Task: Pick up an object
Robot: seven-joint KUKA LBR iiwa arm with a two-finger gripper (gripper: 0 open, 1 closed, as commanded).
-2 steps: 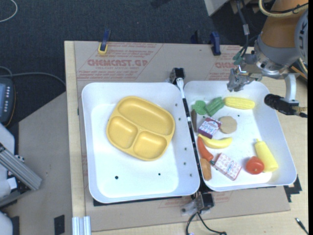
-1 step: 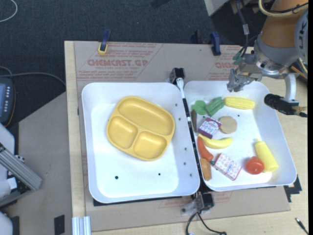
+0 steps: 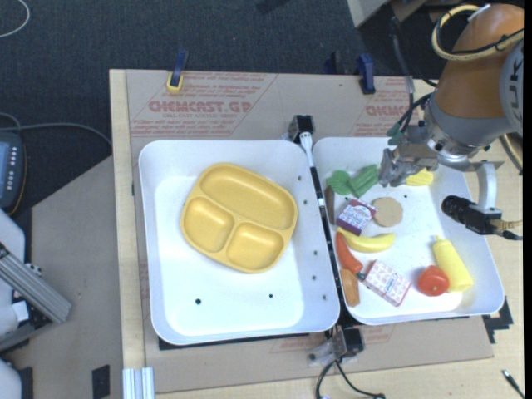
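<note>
"White plastic on both sides, I see. How far along is the pick?"

"Hardly begun, by my reading. The gripper hangs low over the back of the right bin, with the arm's orange band above it. It sits between a green leafy piece and a small yellow piece, close to both. I cannot tell from here whether it is spread or pressed together, and I see nothing raised clear of the bin floor."

"So what is left?"

"The whole grasp and the lift, I judge. Any object would do, and the two by the gripper look the likeliest. The others lie nearer the front: a purple-and-white packet with a round tan biscuit just beside it, and a banana below those. A red tomato touches a yellow bottle at the front right. Then there's a pink-patterned packet, and an orange carrot with a brown sausage along the left wall."

"And the other bin?"

"The left bin holds a yellow divided plate, lying askew near its middle, well apart from the gripper."

"The bench and the room?"

"Both bins rest side by side on a pale board printed in red lettering, held at its far edge by two clamps. Around it is dark carpet — a loop of white cable lies in the far left corner."
</note>
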